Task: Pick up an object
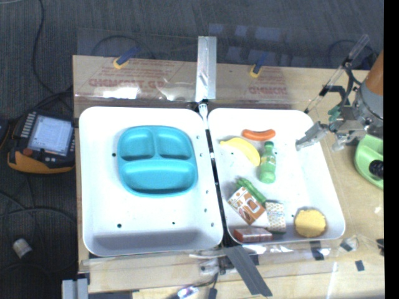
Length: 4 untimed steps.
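objects for picking lie in the right bin (324, 167), eight counted: one orange sausage-shaped piece (258, 134) near the far wall, one yellow banana (244, 149) just below it, one green bottle (267, 162) upright-looking beside the banana, one slim green piece (251, 190) lying at a slant, one printed carton (247, 205) in brown and white touching it, one small patterned cup (275, 215), one flat dark red bar (252, 234) against the near wall, one round yellow-orange lump (310, 222) in the near right corner. all look like smooth toy plastic or printed card. left bin (93, 229): one turquoise plate (156, 160), glossy, three compartments, rounded corners. both bins shallow, white, smooth, side by side on the tan counter (355, 204). pincer (318, 133) hovers over the right bin's right rim, well apart from every object; whether it is open or closed i cannot tell. nothing between its tips.
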### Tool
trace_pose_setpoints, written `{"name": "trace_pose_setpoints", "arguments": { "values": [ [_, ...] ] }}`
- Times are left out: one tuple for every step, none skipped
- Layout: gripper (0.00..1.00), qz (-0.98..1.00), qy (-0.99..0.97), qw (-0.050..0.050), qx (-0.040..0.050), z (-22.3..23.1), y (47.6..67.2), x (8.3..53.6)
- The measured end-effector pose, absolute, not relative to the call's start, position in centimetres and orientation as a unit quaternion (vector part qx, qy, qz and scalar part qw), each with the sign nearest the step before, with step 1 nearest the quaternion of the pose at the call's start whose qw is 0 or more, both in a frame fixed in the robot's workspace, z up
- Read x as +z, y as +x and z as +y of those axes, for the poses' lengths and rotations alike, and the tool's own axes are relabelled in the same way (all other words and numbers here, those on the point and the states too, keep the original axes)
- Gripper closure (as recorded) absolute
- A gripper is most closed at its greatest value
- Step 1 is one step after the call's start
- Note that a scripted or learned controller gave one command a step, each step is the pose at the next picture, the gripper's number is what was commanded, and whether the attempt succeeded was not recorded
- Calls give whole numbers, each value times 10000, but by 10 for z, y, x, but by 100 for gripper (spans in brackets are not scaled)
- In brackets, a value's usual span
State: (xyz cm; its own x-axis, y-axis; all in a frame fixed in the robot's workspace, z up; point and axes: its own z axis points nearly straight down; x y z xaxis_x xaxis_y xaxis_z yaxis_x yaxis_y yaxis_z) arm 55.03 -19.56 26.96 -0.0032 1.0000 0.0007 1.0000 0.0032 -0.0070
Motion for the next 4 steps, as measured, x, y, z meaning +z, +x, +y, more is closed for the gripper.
{"name": "trace_pose_setpoints", "arguments": {
  "values": [
    [0, -6893, -7244, 22, 32, -150, 637, 191],
    [0, -7219, -6920, 3, 5, -151, 619, 94],
    [100, -7220, -6919, 23, 5, -150, 618, 102],
    [100, -6946, -7194, 0, 15, -63, 624, 252]
  ]
}}
